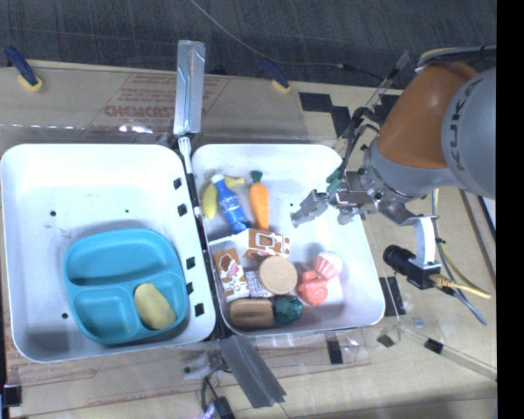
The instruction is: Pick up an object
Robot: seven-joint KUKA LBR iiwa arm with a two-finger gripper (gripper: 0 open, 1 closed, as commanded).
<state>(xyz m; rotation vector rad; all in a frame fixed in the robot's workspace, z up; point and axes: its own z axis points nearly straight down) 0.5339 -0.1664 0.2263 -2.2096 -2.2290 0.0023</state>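
Glossy white bin [354, 260] w/ plastic toys under metal jaws [313, 208], splayed, gripping nothing.

Blue tray [113, 273], yellow potato [155, 305], orange carrot [259, 204], blue bottle [231, 206], white bins [26, 182].

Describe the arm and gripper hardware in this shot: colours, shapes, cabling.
The arm is grey and rounded, with a broad orange band above the wrist. The gripper is small, grey metal, with a green spot near its base. Thin dark cables loop along the wrist.
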